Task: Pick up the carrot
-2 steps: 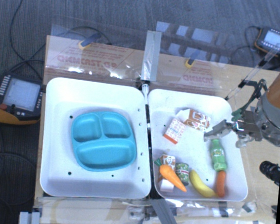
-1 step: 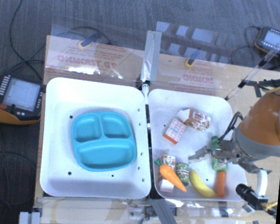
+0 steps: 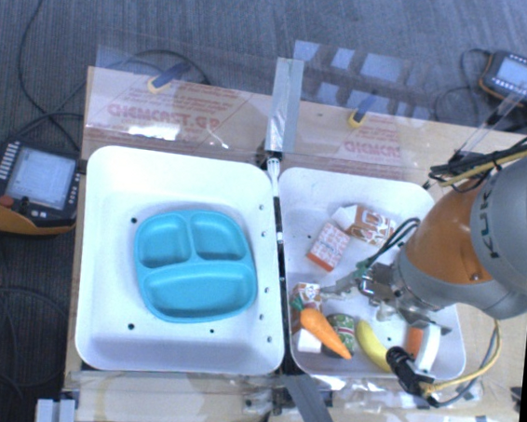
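Observation:
The carrot (image 3: 324, 331) is orange and lies slanted at the front left of the right bin (image 3: 289, 255), next to a yellow banana (image 3: 373, 344). My gripper (image 3: 364, 283) hangs over the middle of that bin, above and to the right of the carrot and apart from it. The grey arm with its orange band (image 3: 451, 249) reaches in from the right and hides part of the bin's right side.
The right bin also holds an orange-and-white carton (image 3: 328, 245), a brown-and-white pack (image 3: 367, 224), a small red-and-green item (image 3: 304, 295), a green item (image 3: 342, 324) and a white block (image 3: 308, 344). A blue divided tray (image 3: 197, 264) sits in the left bin (image 3: 117, 181).

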{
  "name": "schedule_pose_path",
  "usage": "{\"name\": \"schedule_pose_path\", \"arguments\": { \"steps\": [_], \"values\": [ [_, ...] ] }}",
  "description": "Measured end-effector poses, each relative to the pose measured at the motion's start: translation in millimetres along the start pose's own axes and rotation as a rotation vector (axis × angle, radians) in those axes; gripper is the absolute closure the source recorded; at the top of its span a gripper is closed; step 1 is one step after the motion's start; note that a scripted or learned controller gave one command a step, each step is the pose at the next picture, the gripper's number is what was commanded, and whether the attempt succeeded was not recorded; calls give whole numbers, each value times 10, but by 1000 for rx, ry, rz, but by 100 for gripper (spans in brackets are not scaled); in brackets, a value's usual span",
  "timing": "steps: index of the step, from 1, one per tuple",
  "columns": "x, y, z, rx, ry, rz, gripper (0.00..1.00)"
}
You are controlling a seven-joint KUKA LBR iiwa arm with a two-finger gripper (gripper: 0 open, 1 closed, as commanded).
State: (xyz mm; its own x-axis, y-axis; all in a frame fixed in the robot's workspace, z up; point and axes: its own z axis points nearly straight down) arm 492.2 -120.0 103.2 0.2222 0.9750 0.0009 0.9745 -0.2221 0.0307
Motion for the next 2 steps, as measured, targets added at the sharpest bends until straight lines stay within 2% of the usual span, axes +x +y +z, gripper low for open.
{"name": "schedule_pose_path", "arguments": {
  "steps": [1,2],
  "values": [
    [108,486,152,16,-5,60,0],
    [-289,334,144,18,5,12,0]
  ]
}}
